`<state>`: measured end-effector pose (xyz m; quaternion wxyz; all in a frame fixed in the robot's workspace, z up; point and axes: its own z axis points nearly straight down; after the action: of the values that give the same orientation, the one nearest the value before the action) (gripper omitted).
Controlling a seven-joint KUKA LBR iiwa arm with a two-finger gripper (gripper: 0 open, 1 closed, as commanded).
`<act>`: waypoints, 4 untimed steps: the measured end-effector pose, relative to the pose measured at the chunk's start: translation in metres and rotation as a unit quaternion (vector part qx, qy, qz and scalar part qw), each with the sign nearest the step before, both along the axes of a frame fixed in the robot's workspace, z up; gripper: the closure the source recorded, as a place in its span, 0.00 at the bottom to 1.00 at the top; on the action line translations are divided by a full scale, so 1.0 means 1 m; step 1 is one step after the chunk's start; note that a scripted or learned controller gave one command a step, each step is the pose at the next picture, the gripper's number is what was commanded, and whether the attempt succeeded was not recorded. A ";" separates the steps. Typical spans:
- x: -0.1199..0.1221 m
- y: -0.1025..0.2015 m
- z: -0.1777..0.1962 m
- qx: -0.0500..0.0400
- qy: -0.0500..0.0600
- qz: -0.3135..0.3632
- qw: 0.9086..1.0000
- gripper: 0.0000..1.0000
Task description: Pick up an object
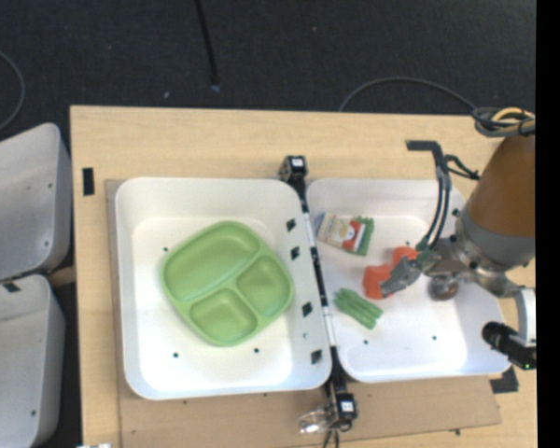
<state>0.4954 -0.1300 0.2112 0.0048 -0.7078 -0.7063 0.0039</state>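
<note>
Where the worktop point(93, 147) carries two white bins side by side, the left bin point(140, 343) contains a green sectioned plate point(226, 283) lying flat. Across the central divider, the right bin point(420, 362) contains a white packet with red and green print point(345, 233), a green object point(358, 307), and an orange-red object point(385, 275). The end effector point(401, 276) sits at the orange-red object; finger opening and grasp cannot be determined.

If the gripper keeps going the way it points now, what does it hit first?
Most likely the orange object: the gripper points toward the view's left and its tip sits right at that object's edge. Height is hard to judge, so it may pass just above it.
</note>
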 end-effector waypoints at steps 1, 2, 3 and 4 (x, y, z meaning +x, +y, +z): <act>0.003 0.000 0.006 -0.001 -0.007 0.002 1.000 0.00; 0.003 0.000 -0.036 -0.001 -0.004 0.000 1.000 0.00; 0.011 0.002 -0.083 -0.001 -0.004 -0.001 1.000 0.00; 0.012 0.001 -0.109 -0.001 -0.007 -0.002 1.000 0.00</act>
<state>0.5076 -0.1291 0.1023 -0.0008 -0.7092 -0.7050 -0.0009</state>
